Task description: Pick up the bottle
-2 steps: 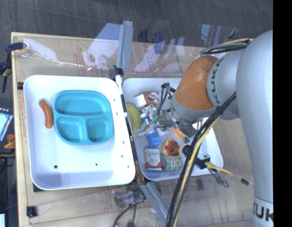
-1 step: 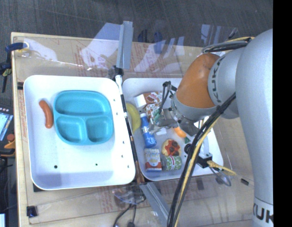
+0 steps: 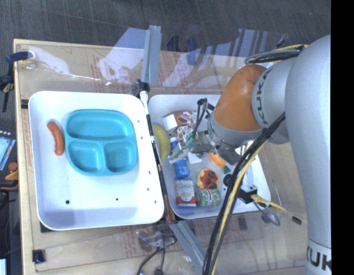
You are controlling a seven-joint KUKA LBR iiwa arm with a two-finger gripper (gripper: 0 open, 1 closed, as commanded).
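The bottle lies in the right bin, near its front left. It has a blue top and a red and white label, with the top pointing toward the back. My gripper is low inside the same bin, just behind the bottle's blue top and beside a yellow banana. The grey wrist with its orange band hangs over the middle and right of the bin and hides what lies under it. Nothing can be made out as held.
The right bin also holds a small green can, a red and yellow item, an orange piece and a printed carton. The left bin holds a blue compartment tray and a sausage.
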